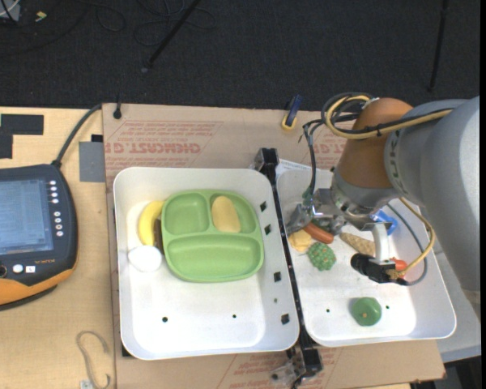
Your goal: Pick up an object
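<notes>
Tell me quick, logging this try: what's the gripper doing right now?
Gripper: low in the right bin over the small food items; open or closed cannot be told.

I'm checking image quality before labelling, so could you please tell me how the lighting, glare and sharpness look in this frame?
Camera view: lighting is even and soft, with faint shadows under the green divided plate; the left bin looks bright, nearly washed out; the tablet screen shows pale glare; small items by the tool are soft and hard to resolve; the floor beyond the bench is very dark.

Grey arm (437, 148), orange wrist band (371, 140), looped yellow cables (344, 113).
</notes>
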Motion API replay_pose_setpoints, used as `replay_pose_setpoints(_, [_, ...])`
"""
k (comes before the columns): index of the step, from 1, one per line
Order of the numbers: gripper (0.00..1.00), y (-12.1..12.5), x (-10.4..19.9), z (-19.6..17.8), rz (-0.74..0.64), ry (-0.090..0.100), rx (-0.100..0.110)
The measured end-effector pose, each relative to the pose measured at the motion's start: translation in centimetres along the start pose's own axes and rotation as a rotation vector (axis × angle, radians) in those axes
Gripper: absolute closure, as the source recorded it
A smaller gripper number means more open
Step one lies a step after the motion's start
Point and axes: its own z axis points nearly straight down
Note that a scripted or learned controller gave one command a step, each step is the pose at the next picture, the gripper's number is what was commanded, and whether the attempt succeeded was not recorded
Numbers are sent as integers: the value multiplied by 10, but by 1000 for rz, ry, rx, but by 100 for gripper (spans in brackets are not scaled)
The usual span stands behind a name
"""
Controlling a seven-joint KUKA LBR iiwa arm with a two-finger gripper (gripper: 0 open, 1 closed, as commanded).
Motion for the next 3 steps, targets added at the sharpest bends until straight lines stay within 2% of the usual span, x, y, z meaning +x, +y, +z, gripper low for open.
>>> replay_pose_setpoints(1, [100,0,-1,-11,5,1,0])
replay_pose_setpoints(2, [100,9,-9,-65,6,-1,-7])
replay_pose_setpoints(3, [100,5,-9,-108,3,0,-8])
